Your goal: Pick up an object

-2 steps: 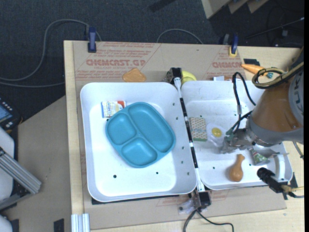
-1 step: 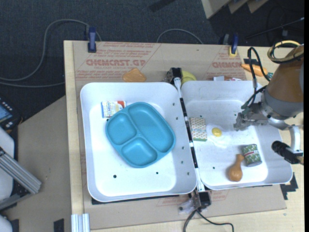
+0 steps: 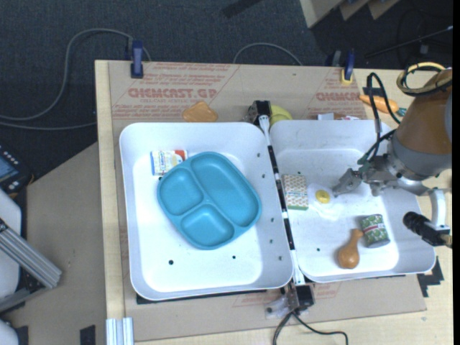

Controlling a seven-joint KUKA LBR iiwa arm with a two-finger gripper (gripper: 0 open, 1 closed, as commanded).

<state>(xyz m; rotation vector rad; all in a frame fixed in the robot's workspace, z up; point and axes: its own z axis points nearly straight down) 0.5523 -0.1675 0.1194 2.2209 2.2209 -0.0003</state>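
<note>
Nearest the camera in the right bin (image 3: 402, 264) lies a brown pear-shaped toy (image 3: 350, 249), close to the bin's front rim. Just right of the toy, touching or nearly so, sits a small green packet (image 3: 373, 230). Up and left of the toy lies a small yellow piece (image 3: 323, 196), and left of that a patterned packet (image 3: 295, 191) rests by the bin's left wall. The gripper (image 3: 357, 181) hangs over the bin above the toy, just right of the yellow piece; its fingers look spread, with nothing between them. Well left of the toy, the left bin (image 3: 144, 250) carries a blue divided tray (image 3: 208, 199), with a small white carton (image 3: 167, 160) at the tray's upper left edge.
</note>
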